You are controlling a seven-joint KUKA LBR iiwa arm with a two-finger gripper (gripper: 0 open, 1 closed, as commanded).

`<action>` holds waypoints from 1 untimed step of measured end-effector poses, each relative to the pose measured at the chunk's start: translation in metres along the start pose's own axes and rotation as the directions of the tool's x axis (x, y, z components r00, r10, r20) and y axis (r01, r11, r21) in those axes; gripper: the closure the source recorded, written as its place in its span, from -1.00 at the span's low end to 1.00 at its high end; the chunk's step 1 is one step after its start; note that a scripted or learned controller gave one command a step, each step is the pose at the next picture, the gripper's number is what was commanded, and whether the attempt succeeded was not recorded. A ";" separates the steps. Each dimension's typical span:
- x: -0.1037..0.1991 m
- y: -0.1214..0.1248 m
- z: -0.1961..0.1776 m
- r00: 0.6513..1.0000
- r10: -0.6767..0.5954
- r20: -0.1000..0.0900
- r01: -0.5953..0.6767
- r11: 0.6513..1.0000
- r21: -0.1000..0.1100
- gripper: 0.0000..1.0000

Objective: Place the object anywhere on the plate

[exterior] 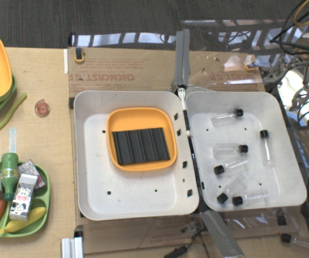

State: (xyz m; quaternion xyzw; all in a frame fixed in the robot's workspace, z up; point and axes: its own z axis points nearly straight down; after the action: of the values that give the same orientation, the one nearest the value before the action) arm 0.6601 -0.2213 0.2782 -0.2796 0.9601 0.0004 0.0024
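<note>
Orange plate [141, 121] with a ribbed black pad [141, 146] sits mid-left bin [90, 192], margins open; gripper state untellable.

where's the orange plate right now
The orange plate sits in the left white bin, toward its back, with a dark ridged block lying on it.

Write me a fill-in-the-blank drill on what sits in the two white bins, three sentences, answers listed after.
1. The orange square plastic plate lies in the ____ white bin.
2. The flat dark ribbed rectangular slab rests on the ____.
3. The clear plastic tubes in the right white bin have caps coloured ____.

Missing words: left; plate; black
</note>
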 end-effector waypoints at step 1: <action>0.000 0.000 0.003 0.979 -0.204 0.000 0.204 0.979 0.000 -1.00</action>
State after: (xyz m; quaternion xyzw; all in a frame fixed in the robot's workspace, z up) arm 0.6600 -0.2213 0.2755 -0.3765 0.9264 0.0002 0.0026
